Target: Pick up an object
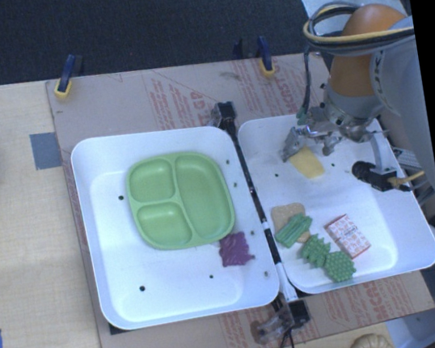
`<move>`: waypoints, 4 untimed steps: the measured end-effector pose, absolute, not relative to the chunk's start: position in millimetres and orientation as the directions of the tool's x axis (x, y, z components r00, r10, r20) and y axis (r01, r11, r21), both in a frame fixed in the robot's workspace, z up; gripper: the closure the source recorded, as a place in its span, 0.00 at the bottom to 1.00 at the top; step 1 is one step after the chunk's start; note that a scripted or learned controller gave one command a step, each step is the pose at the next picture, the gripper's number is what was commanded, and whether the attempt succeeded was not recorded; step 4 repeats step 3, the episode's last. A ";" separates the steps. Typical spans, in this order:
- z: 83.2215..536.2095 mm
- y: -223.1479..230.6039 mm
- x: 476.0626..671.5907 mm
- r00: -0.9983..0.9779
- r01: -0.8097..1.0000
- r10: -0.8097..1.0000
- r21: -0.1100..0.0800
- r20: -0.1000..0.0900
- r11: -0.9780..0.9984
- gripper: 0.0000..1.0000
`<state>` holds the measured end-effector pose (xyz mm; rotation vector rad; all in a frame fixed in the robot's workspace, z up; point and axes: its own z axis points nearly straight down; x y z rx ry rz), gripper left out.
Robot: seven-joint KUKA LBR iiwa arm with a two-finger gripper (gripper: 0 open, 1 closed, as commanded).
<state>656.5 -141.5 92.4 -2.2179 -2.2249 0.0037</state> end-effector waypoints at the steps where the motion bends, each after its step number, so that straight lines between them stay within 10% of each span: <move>1: 92.5 -141.3 656.6 -0.004 1.000 1.000 -0.002 -0.001 0.004 0.00; 4: 92.4 -140.8 656.5 -0.003 1.000 1.000 -0.002 -0.001 0.003 0.00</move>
